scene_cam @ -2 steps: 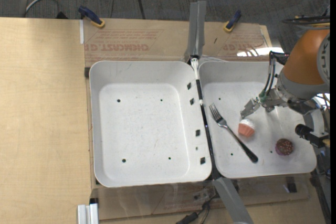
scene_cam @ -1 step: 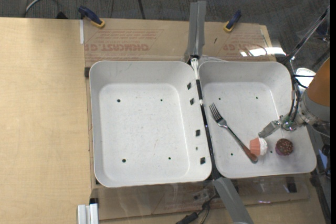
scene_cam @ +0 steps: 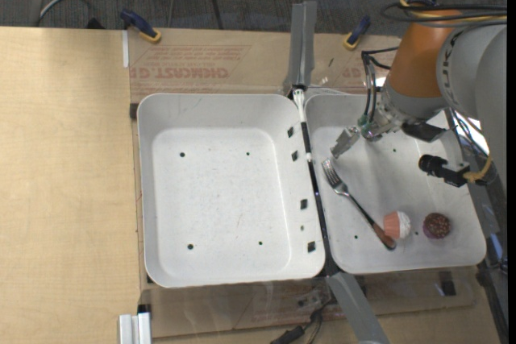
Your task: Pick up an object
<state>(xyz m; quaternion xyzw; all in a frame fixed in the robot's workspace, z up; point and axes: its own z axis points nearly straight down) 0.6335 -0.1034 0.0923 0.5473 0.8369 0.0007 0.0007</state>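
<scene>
The gripper (scene_cam: 348, 142) hangs over the right bin (scene_cam: 451, 258), just above the prongs of a fork (scene_cam: 355, 202). I think its grey fingers are parted a little with nothing between them, but they are small and hard to make out, so I cannot tell for sure. To do this step well, I think the arm should go straight down over the fork's thin handle, with one finger on each side, then squeeze and lift slowly. The fork lies flat and slanted, so it may slip. The right bin also has a pink and white thing (scene_cam: 396, 225) touching the fork's handle end, and a small dark red ball (scene_cam: 437, 225) just beside it. The left bin (scene_cam: 153, 197) sits right next to it.
</scene>
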